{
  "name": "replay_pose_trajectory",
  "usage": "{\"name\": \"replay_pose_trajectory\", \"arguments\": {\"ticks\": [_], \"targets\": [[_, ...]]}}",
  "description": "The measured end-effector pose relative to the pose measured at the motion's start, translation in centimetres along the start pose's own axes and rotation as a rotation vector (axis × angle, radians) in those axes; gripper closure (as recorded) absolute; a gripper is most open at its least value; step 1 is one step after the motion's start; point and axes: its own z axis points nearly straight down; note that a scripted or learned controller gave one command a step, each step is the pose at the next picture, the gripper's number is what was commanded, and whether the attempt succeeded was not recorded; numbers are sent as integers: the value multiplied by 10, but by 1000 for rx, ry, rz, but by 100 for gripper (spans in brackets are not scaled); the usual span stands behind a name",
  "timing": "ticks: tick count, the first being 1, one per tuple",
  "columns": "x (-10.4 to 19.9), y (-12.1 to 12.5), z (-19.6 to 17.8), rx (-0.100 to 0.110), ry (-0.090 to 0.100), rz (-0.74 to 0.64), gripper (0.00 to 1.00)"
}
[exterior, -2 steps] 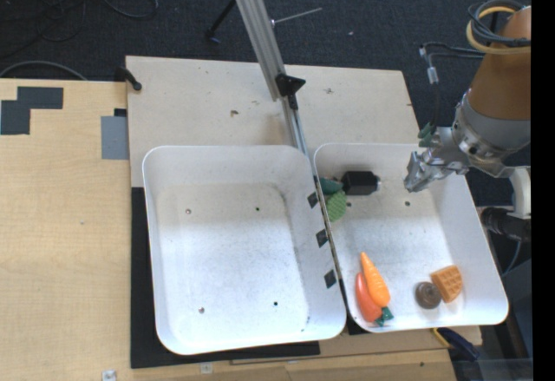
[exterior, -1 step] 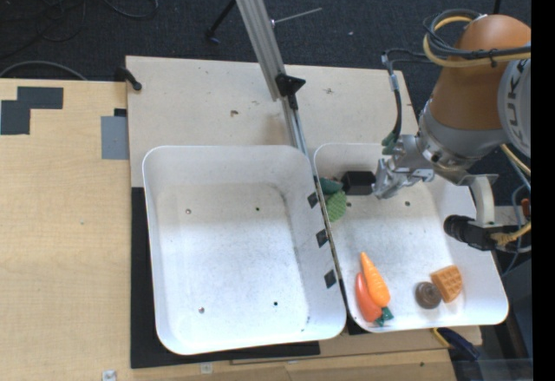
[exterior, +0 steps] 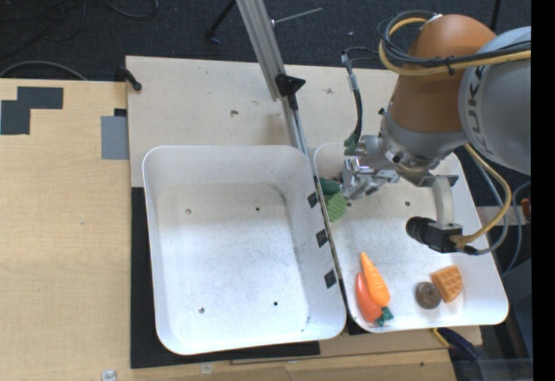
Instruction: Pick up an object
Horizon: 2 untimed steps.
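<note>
My gripper (exterior: 354,184) is low in the right bin (exterior: 395,251), close to the bin's left wall at its far end. A small green object (exterior: 335,205) lies right beside the gripper's tip, against that wall; whether it is held is hidden from me. Near the front of the same bin lie an orange carrot (exterior: 375,281) with a red piece (exterior: 364,301) beside it. To their right sit a brown round piece (exterior: 427,294) and an orange waffle-like block (exterior: 447,282).
The left bin (exterior: 217,154) stands alongside, with only dark specks on its floor. A slanted metal rail (exterior: 260,32) runs from the far side down to the divide between the bins. The arm's black cable fitting (exterior: 434,233) hangs over the right bin.
</note>
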Motion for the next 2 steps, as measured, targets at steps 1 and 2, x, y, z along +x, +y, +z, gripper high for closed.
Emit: {"name": "replay_pose_trajectory", "arguments": {"ticks": [1, 2], "targets": [[44, -18, 9, 2, -1, 1, 100], [90, -29, 19, 2, -1, 0, 100]]}}
